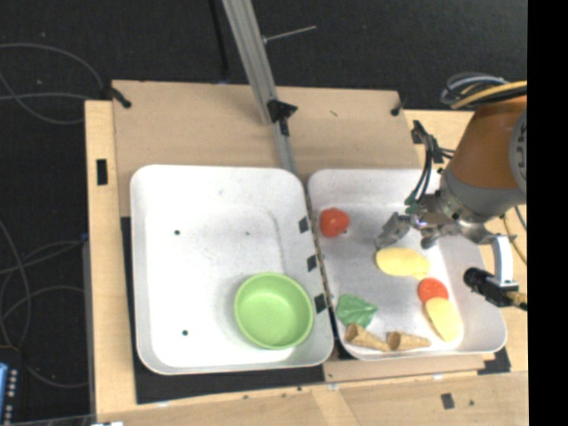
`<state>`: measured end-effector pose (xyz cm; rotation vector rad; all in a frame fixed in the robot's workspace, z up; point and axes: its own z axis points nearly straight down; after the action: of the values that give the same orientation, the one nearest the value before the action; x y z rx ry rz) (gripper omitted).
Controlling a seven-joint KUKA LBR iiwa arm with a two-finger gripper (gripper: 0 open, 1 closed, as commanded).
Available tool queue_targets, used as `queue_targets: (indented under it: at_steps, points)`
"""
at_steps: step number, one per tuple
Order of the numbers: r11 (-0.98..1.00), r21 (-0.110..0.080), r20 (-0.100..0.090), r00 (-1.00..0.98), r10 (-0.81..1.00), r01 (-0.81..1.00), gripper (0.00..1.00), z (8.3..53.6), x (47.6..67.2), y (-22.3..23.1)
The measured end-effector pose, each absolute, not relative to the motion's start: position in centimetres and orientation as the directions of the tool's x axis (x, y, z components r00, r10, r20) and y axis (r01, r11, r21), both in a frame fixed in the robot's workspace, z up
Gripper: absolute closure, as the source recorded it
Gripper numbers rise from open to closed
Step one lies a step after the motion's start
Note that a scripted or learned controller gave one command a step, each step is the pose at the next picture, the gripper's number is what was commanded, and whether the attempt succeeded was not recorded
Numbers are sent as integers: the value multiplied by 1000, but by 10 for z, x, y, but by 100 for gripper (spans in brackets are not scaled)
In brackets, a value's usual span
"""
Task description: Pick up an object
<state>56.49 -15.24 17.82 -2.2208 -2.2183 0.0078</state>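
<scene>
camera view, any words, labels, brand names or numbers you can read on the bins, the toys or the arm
None can be read.
The left bin, the right bin and the green bowl are plain, with no print.
The yellow piece, the red ball and the other toys bear no lettering.
The arm's orange band shows no legible mark, and the pincer is too small to tell.

A robotics lab: a plywood bench (204, 122) with two white bins (177, 202), a metal camera pole (253, 51), loose cables (35, 69) on dark floor, and an industrial arm (488, 162)
</scene>
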Motion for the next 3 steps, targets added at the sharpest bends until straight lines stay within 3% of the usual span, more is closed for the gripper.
queue_targets:
  at_steps: [1, 2, 3]
  points:
    - [-4, -4, -2, 4, 1000, 1000, 0, 124, 574, -153]
    - [-9, 4, 0, 9, 1000, 1000, 100, 139, 576, -153]
    - [-8, 6, -1, 8, 1000, 1000, 100, 183, 577, -159]
